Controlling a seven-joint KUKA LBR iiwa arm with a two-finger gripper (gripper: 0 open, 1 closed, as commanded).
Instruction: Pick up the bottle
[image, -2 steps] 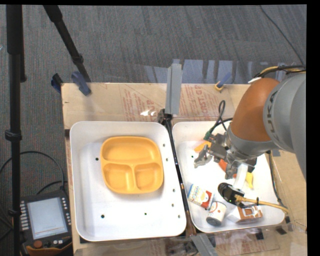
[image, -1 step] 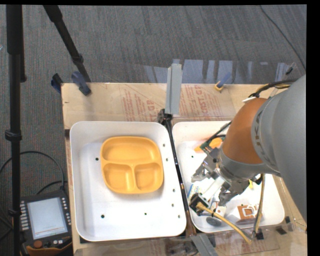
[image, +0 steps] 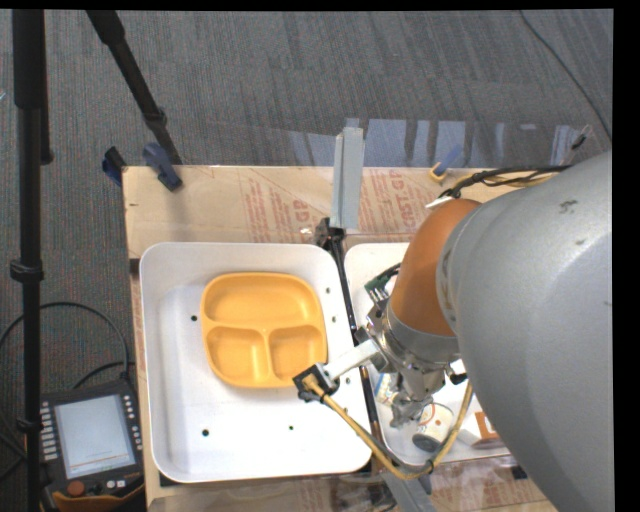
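Hanging over the right bin (image: 480, 455), gripper (image: 408, 410) (finger state: can't tell) hides most contents; bottle can't be picked out w/ certainty, so no look to give.

Robot lab: teach pendant (image: 90, 440), tripod (image: 28, 200), carpet (image: 250, 80).

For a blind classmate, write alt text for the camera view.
A grey arm with an orange band reaches from the right down into the right bin, hiding most of it. The left bin holds a yellow three-part plate.
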